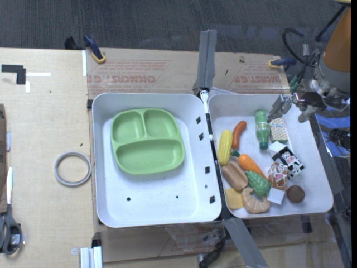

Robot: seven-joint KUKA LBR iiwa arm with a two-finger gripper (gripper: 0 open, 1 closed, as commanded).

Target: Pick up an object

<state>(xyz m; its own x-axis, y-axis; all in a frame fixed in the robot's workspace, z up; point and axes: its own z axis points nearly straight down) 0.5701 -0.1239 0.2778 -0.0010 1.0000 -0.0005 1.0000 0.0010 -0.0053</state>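
Observation:
Several toy foods lie in the right bin (321,166): a yellow corn cob (225,146), a red sausage (239,132), a green bottle (261,128), a tan cracker (278,132), an orange carrot (251,163), a bun (234,175), a black-and-white box (289,162) and a brown ball (295,193). My gripper (291,109) hangs over the bin's far right corner, just right of the bottle and above the cracker. Its fingers (277,108) are spread open with nothing between them.
The left bin (150,205) holds a green divided plate (148,140). A metal strip (206,60) runs between the bins at the back. On the bench to the left lie a tape ring (72,168) and scissors (8,230).

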